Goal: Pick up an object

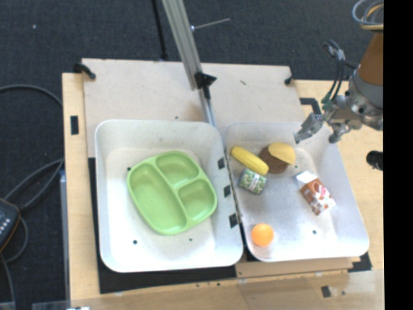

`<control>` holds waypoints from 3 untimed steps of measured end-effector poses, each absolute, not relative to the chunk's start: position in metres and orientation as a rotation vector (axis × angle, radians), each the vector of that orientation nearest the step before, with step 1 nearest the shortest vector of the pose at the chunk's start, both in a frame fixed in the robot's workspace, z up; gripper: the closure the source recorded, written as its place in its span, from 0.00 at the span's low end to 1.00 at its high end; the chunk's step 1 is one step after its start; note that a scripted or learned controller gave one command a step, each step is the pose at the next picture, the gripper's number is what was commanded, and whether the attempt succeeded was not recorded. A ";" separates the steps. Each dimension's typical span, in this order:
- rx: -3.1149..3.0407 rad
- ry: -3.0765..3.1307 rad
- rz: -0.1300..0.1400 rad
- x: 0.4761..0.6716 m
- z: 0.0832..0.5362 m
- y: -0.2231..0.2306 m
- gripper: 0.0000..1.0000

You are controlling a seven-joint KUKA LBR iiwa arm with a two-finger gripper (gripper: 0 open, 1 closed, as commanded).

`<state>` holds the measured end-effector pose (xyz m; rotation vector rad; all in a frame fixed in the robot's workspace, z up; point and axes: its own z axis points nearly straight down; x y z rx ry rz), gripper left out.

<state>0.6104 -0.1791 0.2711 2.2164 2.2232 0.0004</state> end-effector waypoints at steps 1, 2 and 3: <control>2.216 2.224 0.000 0.610 0.271 -0.179 0.00; 2.219 2.227 -0.006 0.608 0.216 -0.170 0.00; 2.223 2.222 -0.006 0.601 0.171 -0.173 0.00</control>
